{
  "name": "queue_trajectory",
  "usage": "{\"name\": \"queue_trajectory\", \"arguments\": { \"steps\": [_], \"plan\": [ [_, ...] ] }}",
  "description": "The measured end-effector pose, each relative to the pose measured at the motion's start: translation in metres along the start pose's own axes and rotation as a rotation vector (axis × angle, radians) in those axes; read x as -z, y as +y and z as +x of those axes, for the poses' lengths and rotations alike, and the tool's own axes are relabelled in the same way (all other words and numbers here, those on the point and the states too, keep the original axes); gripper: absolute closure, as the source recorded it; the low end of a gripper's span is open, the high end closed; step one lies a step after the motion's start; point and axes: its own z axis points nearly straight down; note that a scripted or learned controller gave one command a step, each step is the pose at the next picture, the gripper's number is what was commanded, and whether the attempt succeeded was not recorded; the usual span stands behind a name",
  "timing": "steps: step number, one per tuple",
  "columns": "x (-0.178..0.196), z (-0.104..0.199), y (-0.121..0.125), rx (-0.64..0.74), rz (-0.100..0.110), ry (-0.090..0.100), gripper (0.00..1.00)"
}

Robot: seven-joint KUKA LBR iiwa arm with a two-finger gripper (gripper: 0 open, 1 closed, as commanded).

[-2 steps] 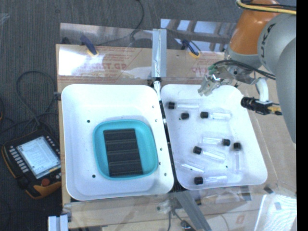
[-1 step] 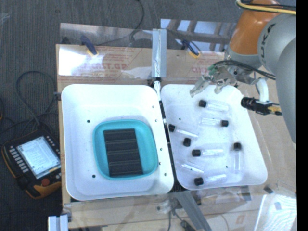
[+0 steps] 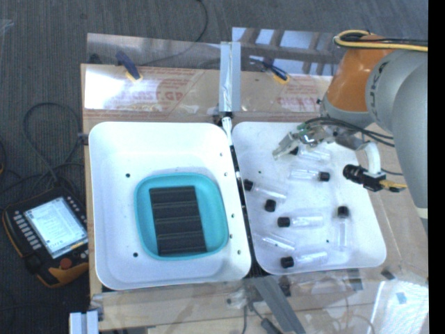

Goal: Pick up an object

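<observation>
Several small clear vials with black caps lie scattered in the right bin (image 3: 375, 250). One vial (image 3: 300, 221) is near the bin's middle, another vial (image 3: 306, 259) lies by the front wall, and a third vial (image 3: 259, 185) rests close to the left wall. My gripper (image 3: 286, 146) hangs over the bin's far part, metallic and tilted toward the left, just above a vial (image 3: 311, 158) near the back. Nothing can be seen held in it. The grey arm with its orange band (image 3: 351, 82) comes in from the upper right.
The left bin (image 3: 111, 152) holds a teal tray (image 3: 144, 207) with a black ridged insert (image 3: 178, 220). A black connector (image 3: 361, 175) on the arm's cabling hangs over the right bin's right side. A metal post (image 3: 229, 82) stands behind the bins' shared wall. A control pendant (image 3: 49, 229) lies on the floor at left.
</observation>
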Motion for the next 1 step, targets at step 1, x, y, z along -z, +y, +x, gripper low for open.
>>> {"name": "queue_trajectory", "arguments": {
  "steps": [1],
  "plan": [
    [-0.0266, -0.0194, -0.0564, 0.03, 0.023, 0.013, 0.0]
  ]
}}
